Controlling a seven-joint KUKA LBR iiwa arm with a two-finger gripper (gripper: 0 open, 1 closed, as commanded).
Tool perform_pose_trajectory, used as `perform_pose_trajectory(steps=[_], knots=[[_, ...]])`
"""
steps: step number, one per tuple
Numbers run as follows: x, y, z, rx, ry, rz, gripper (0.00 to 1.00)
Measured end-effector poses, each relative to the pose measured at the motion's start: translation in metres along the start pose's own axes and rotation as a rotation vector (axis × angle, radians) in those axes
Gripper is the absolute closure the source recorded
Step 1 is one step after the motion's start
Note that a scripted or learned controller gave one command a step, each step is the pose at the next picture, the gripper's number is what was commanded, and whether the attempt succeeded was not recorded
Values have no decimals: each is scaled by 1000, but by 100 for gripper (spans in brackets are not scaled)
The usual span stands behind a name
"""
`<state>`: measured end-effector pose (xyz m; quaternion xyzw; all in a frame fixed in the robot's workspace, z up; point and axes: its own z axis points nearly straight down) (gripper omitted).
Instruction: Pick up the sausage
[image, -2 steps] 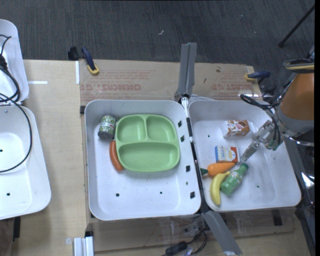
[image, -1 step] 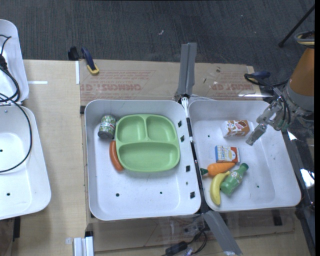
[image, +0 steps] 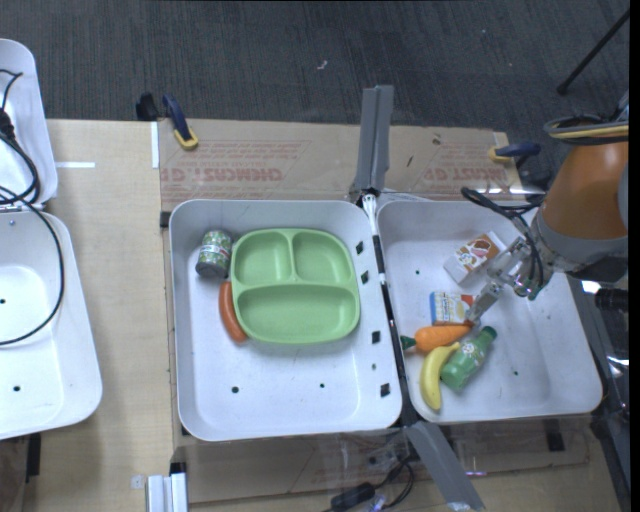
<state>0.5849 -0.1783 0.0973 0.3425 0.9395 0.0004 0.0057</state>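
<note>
Reading the layout from my console | sausage (image: 232, 312) in left bin (image: 200, 390), lying between green plate (image: 295, 285) and bin wall, long axis running near-to-far | gripper (image: 487, 297) over right bin (image: 560, 370), well apart | finger spread: I cannot tell.

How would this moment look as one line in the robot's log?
claw: over right bin, above carrot | sausage: left bin, beside green plate | not picked up

Grey arm (image: 590, 215) with a broad orange band, black cables and a metallic end effector (image: 484, 302).
</note>
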Motion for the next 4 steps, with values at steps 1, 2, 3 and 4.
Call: perform_pose_trajectory(steps=[1, 2, 3, 4], knots=[[-21, 28, 2, 9, 12, 206, 0], [-21, -24, 5, 4, 8, 20, 0], [-22, -24, -6, 2, 4, 23, 100], [-22, -24, -6, 2, 4, 23, 0]])
